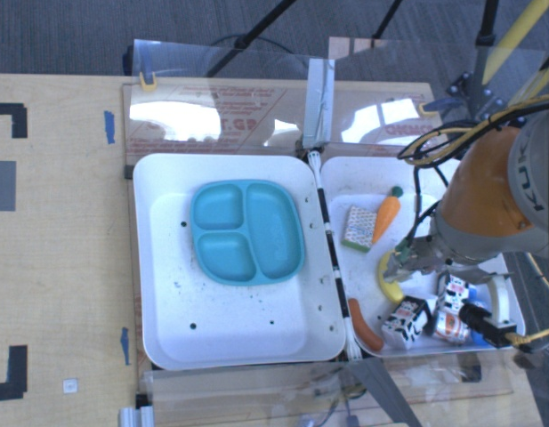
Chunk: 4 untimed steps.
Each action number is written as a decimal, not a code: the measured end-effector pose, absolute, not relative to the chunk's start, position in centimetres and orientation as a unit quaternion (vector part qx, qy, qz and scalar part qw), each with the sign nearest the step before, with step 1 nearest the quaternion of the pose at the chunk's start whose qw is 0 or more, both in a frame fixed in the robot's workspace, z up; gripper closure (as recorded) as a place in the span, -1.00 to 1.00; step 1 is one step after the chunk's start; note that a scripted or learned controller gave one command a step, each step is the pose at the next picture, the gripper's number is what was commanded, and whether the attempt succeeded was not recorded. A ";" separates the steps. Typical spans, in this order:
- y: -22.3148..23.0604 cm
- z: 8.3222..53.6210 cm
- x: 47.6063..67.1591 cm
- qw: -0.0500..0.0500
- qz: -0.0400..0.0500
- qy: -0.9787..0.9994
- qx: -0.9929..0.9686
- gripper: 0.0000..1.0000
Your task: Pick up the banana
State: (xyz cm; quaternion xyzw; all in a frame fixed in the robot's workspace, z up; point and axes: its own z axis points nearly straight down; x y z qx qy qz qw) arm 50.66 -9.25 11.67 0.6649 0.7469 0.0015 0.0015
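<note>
The yellow banana (386, 280) lies curved in the right bin (345, 178), near its middle. My gripper (405, 261) hangs from the grey and orange arm that reaches in from the right. It sits low over the banana's upper end and touches or nearly touches it. The arm's wrist covers part of the banana and the gripper's tip.
The right bin also holds an orange carrot (387, 217), a speckled block (359, 227), a red sausage (365, 325), a black-and-white cow toy (407, 319) and a can (451, 313). A blue divided plate (247, 231) lies in the left bin (158, 265).
</note>
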 end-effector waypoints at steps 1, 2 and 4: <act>-9.2 11.4 50.5 0.000 0.000 0.747 0.665 -1.00; -9.3 12.4 50.6 0.001 0.000 0.746 0.666 1.00; -9.3 13.4 50.6 0.002 0.001 0.746 0.666 1.00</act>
